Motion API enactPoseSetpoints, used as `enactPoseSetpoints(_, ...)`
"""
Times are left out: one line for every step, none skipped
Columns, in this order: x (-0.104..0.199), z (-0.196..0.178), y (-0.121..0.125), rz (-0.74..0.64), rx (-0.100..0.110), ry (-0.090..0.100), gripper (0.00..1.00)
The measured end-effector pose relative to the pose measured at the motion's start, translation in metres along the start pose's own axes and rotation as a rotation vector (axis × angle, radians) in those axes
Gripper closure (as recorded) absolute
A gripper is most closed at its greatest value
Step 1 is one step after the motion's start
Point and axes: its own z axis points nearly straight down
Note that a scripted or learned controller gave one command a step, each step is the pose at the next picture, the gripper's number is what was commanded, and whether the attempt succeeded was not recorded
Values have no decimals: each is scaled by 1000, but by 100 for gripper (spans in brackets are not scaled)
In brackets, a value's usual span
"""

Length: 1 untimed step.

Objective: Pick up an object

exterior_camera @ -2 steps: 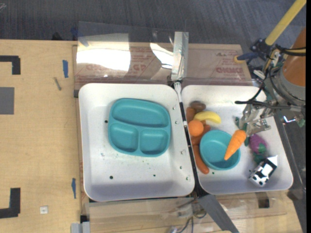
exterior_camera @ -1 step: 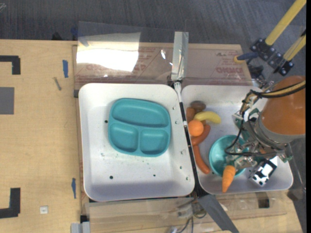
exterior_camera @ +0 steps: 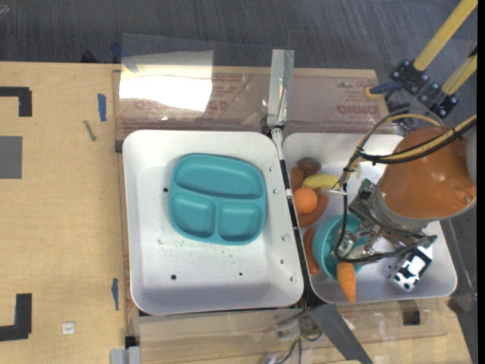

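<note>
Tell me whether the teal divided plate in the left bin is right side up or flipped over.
Right side up. The teal divided plate lies flat on the left bin floor with its three compartments facing upward, their raised rims and dividers visible.

The arm [exterior_camera: 424,174] ends in a wide, glossy orange band with a grey metal ring beneath it. Thin black cables loop from the band toward the gripper [exterior_camera: 355,243], a cluster of dark metal parts, green circuit pieces and fine wires. A small black-and-white block sits beside it.
</note>
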Motion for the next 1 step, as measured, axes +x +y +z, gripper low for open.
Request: enactPoseSetpoints(-80, -95, 50, -47, -13, 2, 100)
